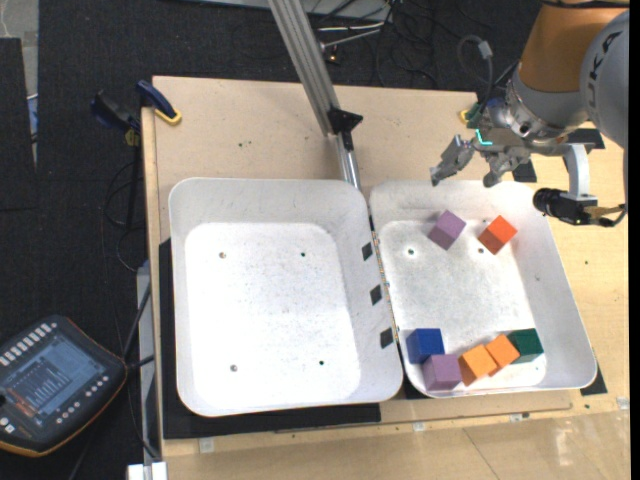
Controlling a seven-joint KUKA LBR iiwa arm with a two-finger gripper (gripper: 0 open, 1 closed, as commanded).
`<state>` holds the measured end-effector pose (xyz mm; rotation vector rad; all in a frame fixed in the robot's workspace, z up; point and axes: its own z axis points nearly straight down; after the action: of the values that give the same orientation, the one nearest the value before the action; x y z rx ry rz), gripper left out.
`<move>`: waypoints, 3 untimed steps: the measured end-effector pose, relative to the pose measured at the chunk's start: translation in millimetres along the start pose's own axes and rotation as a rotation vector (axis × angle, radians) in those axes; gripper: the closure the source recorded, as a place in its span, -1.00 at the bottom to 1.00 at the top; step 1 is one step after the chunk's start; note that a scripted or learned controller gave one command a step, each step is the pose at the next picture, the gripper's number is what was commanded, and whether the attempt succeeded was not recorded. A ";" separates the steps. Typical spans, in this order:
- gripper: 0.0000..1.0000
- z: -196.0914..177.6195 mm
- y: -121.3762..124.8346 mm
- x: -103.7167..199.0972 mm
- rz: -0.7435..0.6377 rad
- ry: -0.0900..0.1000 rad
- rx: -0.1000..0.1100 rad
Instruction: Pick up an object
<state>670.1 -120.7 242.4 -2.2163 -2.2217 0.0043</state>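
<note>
The right bin (560, 298) holds several small blocks. A purple block (446, 229) and an orange block (497, 234) lie near its far edge. Along its near edge sit a blue block (425, 344), a purple block (442, 371), two orange blocks (490, 356) and a green block (525, 345). My gripper (474, 163) hangs above the bin's far rim, just beyond the far purple and orange blocks. Its two fingers (447, 165) are spread apart with nothing between them.
The left bin (262, 293) lies beside the right one. A slanted metal pole (305, 53) runs down to the gap between the bins. A teach pendant (50, 378) sits at the lower left, and a clamp (155, 103) at the bench's far left corner.
</note>
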 end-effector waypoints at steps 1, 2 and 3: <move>-1.00 -2.4 0.3 0.0 -0.001 -0.001 -0.003; -1.00 57.1 -5.5 -6.8 0.004 -0.001 0.002; -1.00 102.1 0.0 -7.3 0.002 -0.001 -0.001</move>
<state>669.6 -128.0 140.3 -2.2191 -2.2210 0.0048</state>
